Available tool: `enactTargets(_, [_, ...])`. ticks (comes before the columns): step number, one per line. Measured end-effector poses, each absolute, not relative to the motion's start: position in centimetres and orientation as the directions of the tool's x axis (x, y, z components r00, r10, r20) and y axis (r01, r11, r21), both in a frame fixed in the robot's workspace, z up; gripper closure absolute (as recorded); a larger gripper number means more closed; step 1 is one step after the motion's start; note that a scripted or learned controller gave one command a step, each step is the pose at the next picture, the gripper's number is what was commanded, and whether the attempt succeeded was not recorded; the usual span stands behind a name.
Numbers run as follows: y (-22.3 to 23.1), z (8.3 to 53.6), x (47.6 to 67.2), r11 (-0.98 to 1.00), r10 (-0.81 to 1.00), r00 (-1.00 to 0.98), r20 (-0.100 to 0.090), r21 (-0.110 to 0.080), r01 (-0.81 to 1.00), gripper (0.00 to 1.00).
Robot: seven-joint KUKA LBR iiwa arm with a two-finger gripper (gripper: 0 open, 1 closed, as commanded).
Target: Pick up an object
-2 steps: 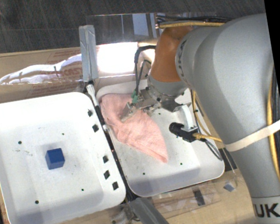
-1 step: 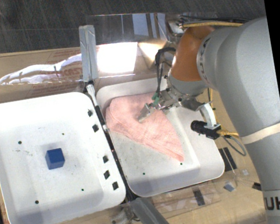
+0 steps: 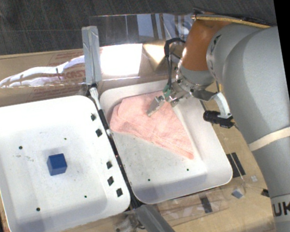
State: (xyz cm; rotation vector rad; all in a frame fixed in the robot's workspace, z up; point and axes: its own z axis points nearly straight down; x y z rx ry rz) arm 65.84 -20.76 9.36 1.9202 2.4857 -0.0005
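My gripper [image 3: 157, 105] low over pink crumpled cloth [image 3: 155, 125] in right white bin [image 3: 214, 167]; jaw state unclear (too small). Cloth not lifted; grasp and raise remain. Blue cube [image 3: 57, 163] untouched, left bin [image 3: 18, 216].

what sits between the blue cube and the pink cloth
In the camera view, bare white floor of the left bin, then the two bins' touching rims with black clips, separate the blue cube from the pink cloth.

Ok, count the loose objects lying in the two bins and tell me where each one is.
2. A blue cube sits in the left bin, and a pink cloth is spread across the right bin under the tool. The cloth could hide something beneath it.
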Motion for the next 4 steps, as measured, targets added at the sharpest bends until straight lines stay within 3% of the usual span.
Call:
enactTargets(2, [-20.7, 9.4, 65.8, 0.253, 0.967, -0.253, 0.000, 0.000, 0.967, 0.00])
enactTargets(3, [-20.5, 10.4, 65.9, 0.261, 0.965, -0.261, -0.001, -0.001, 0.965, 1.00])
enactTargets(4, [-20.1, 18.1, 65.7, 0.232, 0.973, -0.232, 0.000, 0.000, 0.973, 1.00])
